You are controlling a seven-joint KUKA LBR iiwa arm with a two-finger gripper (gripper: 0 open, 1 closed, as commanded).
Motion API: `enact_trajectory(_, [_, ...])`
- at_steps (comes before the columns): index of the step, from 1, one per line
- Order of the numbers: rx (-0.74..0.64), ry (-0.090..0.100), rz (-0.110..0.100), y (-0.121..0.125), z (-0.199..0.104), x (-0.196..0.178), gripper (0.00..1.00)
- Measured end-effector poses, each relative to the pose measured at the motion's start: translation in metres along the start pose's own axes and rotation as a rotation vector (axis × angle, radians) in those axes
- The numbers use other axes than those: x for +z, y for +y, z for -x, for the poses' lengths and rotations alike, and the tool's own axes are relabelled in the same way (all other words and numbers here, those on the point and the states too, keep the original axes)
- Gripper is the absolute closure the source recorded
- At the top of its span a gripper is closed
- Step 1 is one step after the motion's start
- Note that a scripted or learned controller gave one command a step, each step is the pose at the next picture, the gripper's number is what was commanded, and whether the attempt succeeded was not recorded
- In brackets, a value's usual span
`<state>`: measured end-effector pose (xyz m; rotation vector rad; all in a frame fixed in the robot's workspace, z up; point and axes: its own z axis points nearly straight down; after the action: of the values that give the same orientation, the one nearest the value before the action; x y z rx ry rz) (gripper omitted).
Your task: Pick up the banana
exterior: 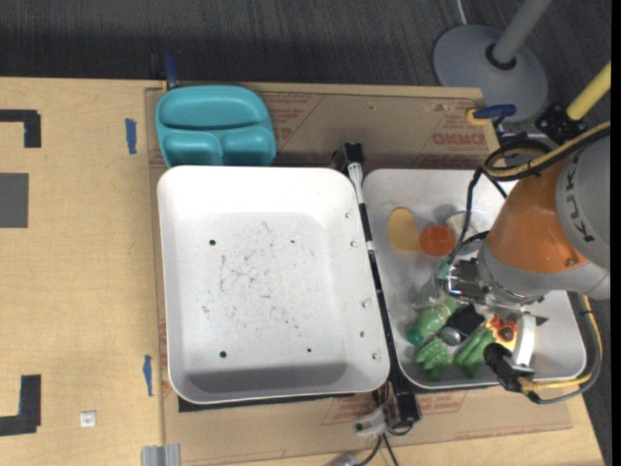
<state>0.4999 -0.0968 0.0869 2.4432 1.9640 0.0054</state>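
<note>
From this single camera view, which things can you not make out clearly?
- End effector: the arm's wrist covers it from above, so its fingers' state cannot be told.
- Green items in the right bin: partly under the arm, shapes unclear.
- Banana: the pale yellow item may be it, but it is too small and blurred to be sure.
- Orange-red item: too blurred to identify.

Robot lab: cardboard-topped bench (78,260), white bins (262,270).
</note>
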Motion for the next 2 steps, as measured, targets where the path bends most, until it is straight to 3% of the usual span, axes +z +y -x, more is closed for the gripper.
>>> enact_trajectory(1, [0.002,0.0,0.004,0.0012,-0.0003,-0.0102,1.0])
enact_trajectory(2, [0.003,0.0,0.006,0.0018,-0.0004,-0.02,1.0])
